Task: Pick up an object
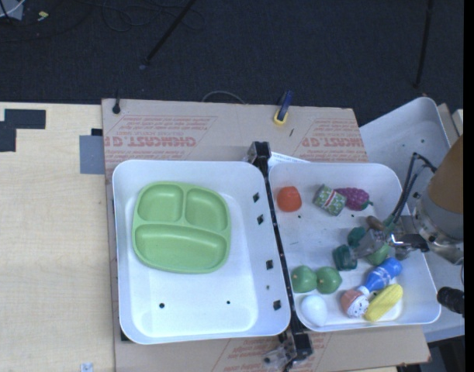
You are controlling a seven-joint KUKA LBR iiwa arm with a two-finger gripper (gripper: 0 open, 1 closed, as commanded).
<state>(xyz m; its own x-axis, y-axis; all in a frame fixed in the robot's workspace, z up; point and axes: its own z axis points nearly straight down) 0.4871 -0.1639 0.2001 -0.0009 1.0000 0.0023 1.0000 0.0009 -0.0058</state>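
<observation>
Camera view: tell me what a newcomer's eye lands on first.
First, the green divided plate, lying alone in the left bin. Next, the bright clutter in the right bin: an orange ball near its top left and a yellow toy at its bottom right. The pincer reaches in from the right.

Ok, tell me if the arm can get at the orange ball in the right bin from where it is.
Probably yes. The orange ball lies alone near the right bin's left wall, nothing over or against it; the gripper is low among the toys across the bin.
</observation>
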